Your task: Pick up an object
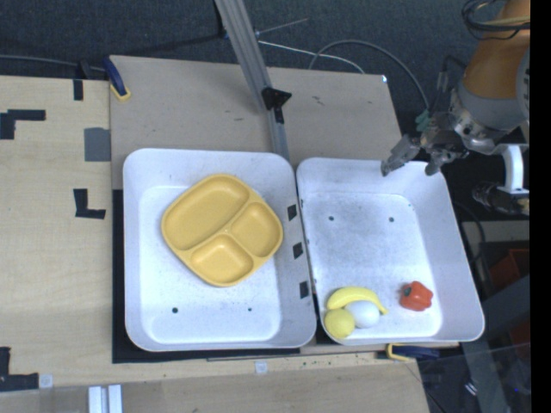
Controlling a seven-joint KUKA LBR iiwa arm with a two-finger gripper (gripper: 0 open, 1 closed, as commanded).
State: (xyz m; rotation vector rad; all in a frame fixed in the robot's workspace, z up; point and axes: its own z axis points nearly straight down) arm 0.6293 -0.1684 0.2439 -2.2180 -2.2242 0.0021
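Camera view: my gripper [411,163] hangs spread and empty over the right bin's [448,222] far edge; red pepper [416,296] lies nearer.

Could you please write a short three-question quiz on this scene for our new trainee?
1. True or false: the yellow tray lies in the left bin.
2. Which sits nearest the red pepper? A) banana B) tray C) gripper
3. Fill in: the gripper hovers over the right bin's ____ edge in the camera view, with open fingers holding nothing.

Key: 1 true; 2 A; 3 top.
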